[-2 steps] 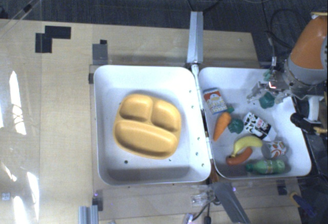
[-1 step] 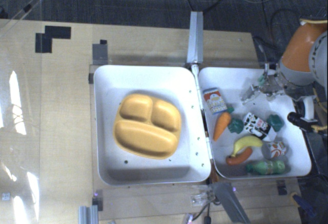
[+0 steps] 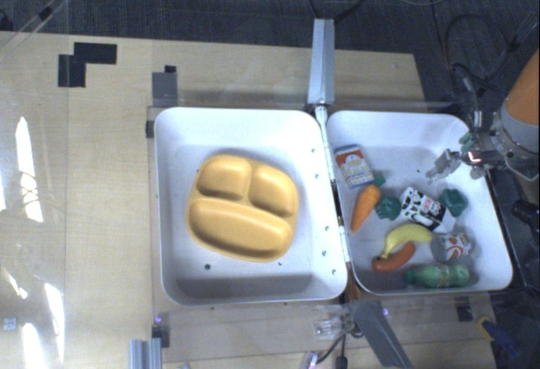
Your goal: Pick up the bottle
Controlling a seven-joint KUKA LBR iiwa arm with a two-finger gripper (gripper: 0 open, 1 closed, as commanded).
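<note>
The bottle (image 3: 439,276) is green and lies on its side along the front wall of the right bin (image 3: 422,131). My gripper (image 3: 460,160) hovers over the back right part of that bin, well behind the bottle and apart from it. It is open, with nothing between its fingers. The grey arm with its orange band (image 3: 525,97) comes in from the right edge.
The right bin also holds a small red and white carton (image 3: 353,166), a carrot (image 3: 364,204), a green broccoli piece (image 3: 388,207), a cow-patterned carton (image 3: 422,207), a banana (image 3: 407,236), a red sausage (image 3: 395,257) and a can (image 3: 456,247). A yellow bread-shaped block (image 3: 245,205) lies in the left bin (image 3: 169,190).
</note>
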